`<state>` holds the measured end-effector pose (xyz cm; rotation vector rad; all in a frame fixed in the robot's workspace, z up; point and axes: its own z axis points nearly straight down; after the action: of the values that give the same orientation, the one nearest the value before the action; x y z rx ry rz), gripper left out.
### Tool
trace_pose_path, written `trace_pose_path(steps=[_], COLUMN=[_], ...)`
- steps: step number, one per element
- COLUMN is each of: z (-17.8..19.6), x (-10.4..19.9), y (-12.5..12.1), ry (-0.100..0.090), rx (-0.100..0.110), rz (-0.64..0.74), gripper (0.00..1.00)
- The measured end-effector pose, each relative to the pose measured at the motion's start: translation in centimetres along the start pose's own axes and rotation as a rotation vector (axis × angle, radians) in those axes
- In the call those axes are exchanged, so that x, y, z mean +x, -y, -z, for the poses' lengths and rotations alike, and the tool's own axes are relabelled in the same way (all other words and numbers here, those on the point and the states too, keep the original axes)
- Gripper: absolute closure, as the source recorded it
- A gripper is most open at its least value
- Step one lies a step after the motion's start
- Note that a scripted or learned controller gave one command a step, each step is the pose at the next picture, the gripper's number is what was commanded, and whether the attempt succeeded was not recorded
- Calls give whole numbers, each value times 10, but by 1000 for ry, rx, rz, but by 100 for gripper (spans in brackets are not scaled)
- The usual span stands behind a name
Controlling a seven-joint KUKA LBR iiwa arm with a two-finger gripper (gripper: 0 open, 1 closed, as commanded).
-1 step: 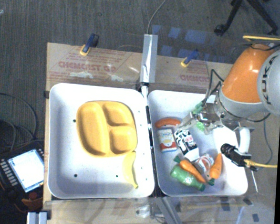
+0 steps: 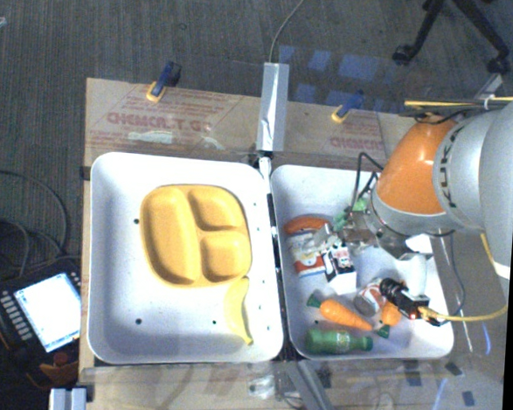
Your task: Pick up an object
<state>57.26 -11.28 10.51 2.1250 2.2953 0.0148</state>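
claw low in right bin, over packet clutter; can't tell if open or closed; carrot, green bottle close by; risk: crowded items, claw clips neighbour, grasp slips

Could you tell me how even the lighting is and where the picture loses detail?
Camera view: light is even and soft, shadows faint; the left white bin looks bright but keeps its shape; the yellow divided plastic tray is crisp; the cluttered items beneath the arm's hand blur together.
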Motion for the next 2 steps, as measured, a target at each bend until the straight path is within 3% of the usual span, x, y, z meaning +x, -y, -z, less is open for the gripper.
trace_pose_path(steps=[1,2], z=[8,8], x=[1,1], y=[-1,-1], ry=[-2,-2], rx=[1,1], rz=[1,1], gripper=[100,0])
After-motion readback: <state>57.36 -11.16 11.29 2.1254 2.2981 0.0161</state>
